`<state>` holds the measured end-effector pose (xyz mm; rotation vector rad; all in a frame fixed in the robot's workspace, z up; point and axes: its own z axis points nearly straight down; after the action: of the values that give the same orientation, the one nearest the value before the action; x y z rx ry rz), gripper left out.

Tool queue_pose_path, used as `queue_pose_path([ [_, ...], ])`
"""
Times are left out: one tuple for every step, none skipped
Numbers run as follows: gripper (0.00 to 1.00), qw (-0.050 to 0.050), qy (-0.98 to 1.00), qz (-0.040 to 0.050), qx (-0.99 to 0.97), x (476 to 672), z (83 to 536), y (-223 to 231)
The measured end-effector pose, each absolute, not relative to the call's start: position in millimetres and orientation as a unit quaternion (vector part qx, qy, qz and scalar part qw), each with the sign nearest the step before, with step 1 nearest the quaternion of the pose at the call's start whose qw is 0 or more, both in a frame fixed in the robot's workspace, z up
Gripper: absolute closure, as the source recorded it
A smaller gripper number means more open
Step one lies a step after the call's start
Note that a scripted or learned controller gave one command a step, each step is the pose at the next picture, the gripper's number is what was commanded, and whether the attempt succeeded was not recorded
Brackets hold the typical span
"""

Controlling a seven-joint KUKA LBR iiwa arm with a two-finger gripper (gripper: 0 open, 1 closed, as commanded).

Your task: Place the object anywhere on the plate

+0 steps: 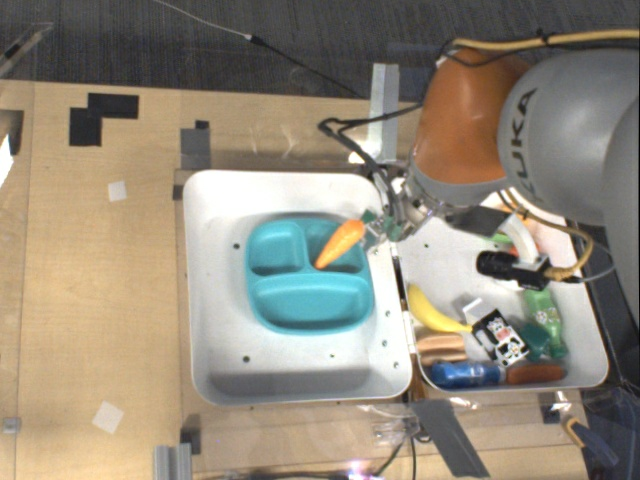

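Over the seam between the two bins: we see the gripper [385,223] at the left bin's upper right corner, below the orange band [460,118] and grey body of the arm [570,118].
Grip: we see the stem end of the carrot [340,243] right at the fingertips, but the tips are too small and dark for us to tell whether they clasp it or have let go.
Carrot: orange, tilted, its point down-left over the upper right compartment of the plate [300,283]; we cannot tell whether it rests there or hangs above it.
Plate: teal, divided, near the middle of the left bin [215,268].
Surface: both white bins sit on a pale wooden bench [90,298]; dark carpet [200,18] lies beyond it at the top, crossed by a thin cable.
Right bin [595,358]: we see a banana [432,313], a brown bun-like item below it, a blue object at the bottom edge, a green bottle, and a black-and-white piece among them.
In the way: the arm covers the right bin's upper part.
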<state>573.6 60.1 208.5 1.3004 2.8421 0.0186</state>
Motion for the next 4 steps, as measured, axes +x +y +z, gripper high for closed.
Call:
queue_pose_path([
  [0.0,0.008,0.909,0.0059,0.416,573.6,208,60],
  [1.0,0.011,0.91,0.0081,0.415,575.6,220,60],
  [0.0,0.011,0.91,0.0079,0.415,575.6,220,60],
  [0.0,0.003,0.956,0.0016,0.295,561.1,185,67],
])
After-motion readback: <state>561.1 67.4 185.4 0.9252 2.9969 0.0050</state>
